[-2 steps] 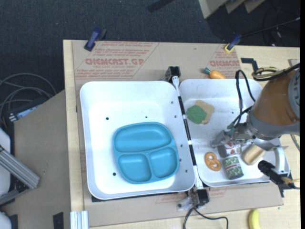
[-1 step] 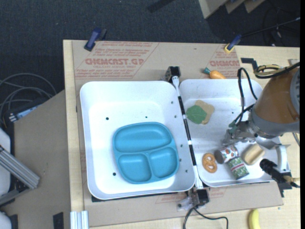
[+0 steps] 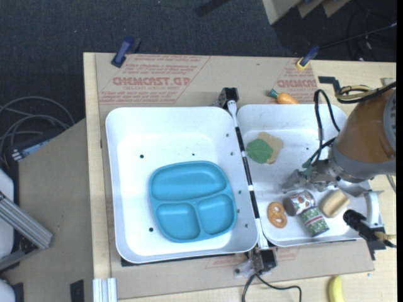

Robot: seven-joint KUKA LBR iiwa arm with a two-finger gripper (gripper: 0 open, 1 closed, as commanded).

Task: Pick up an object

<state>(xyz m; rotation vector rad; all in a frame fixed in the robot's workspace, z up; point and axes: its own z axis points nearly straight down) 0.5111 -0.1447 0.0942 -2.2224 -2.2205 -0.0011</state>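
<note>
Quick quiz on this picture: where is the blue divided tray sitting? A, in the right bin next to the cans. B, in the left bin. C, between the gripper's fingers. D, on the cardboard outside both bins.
B: the blue divided tray lies flat in the left bin, while the cans and the pretzel sit in the right bin near the gripper.

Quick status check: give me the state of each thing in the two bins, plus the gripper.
Blue tray: flat, right side up, in the left bin.
Green piece: lying on a tan slice in the right bin.
Pretzel: lying flat.
Two small cans: on their sides, touching.
Tan roll: on its side.
Gripper: low over the right bin, above the cans.
</note>
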